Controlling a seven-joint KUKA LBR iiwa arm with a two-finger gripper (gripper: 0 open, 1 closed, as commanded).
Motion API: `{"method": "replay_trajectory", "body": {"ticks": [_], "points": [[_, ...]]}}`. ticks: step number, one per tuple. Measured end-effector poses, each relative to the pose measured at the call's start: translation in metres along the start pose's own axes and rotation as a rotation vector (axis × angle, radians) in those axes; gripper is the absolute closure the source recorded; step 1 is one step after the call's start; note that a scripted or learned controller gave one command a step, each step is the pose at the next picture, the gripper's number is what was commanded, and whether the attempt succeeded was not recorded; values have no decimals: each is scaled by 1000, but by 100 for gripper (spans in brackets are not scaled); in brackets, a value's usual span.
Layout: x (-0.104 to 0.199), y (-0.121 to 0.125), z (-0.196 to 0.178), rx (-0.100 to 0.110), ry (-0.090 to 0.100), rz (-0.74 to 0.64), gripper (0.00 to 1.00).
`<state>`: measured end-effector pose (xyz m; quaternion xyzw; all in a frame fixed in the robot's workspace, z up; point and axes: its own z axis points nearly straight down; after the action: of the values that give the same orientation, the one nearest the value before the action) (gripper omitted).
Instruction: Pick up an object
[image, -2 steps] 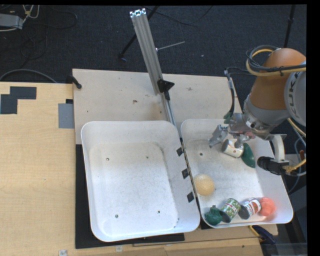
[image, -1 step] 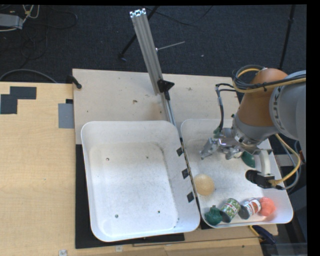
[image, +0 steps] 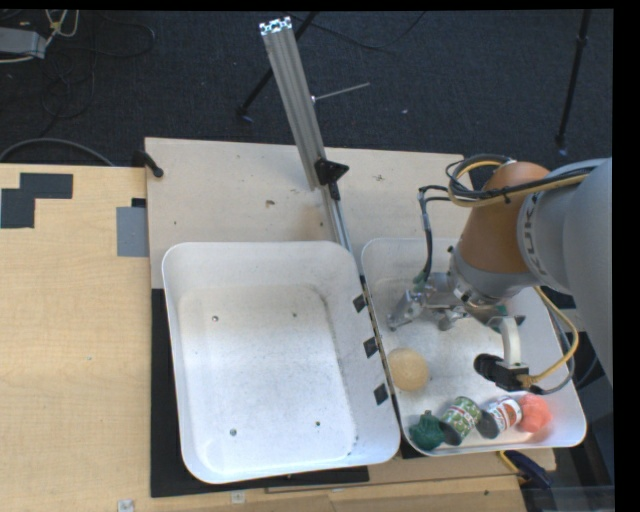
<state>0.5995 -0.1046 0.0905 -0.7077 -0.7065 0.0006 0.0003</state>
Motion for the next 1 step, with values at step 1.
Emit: {"method": "replay_trajectory", "body": {"ticks": [1], "points": [[-2,0,-11,-1,1,7,100]]}}
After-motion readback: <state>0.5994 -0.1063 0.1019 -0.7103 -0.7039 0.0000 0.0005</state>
